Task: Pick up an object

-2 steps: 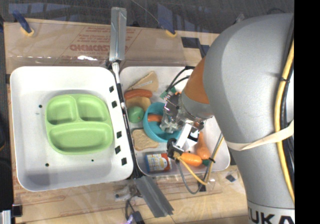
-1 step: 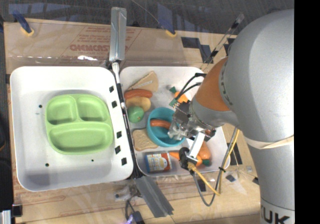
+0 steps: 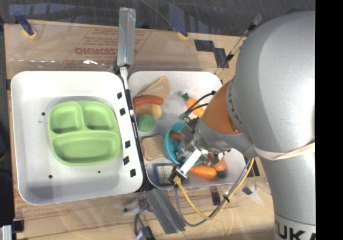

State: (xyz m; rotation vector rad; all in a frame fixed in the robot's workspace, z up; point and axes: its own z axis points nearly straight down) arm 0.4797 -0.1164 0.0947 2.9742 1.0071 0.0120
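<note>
Where the view starts, far left of the claw: left bin (image 3: 24, 99), white and shallow, on the brown table (image 3: 53, 46).
Green plate: a divided plate (image 3: 86, 132) lies flat in the middle of that bin, well apart from the claw, with bare white floor all round it.
Shared rim: the two bins' walls (image 3: 131, 126) meet between the plate and the claw, with black clips along them.
Right bin (image 3: 195, 81): crowded, with a bare patch only along its upper edge.
Left of the claw, upper: a bread wedge (image 3: 156, 88), a sausage (image 3: 147, 100) just below it, then a yellowish piece (image 3: 154, 111) touching a green ball (image 3: 145, 122).
Left of the claw, level: a toast slice (image 3: 153, 147) lies flat, just beside the shared rim.
Blue bowl (image 3: 171, 147): touching or just under the claw's left side, partly hidden by it.
Packet (image 3: 163, 170): blue and white, below and left of the claw, at the bin's lower wall.
Claw (image 3: 186, 150): low over the right bin, above the bowl's right edge; I cannot tell whether it is released or clenched, or whether it holds anything.
Carrots: one (image 3: 194, 106) above the claw, another (image 3: 204, 172) below and right of it.
Arm (image 3: 278, 99): it hides the bin's right side.
</note>
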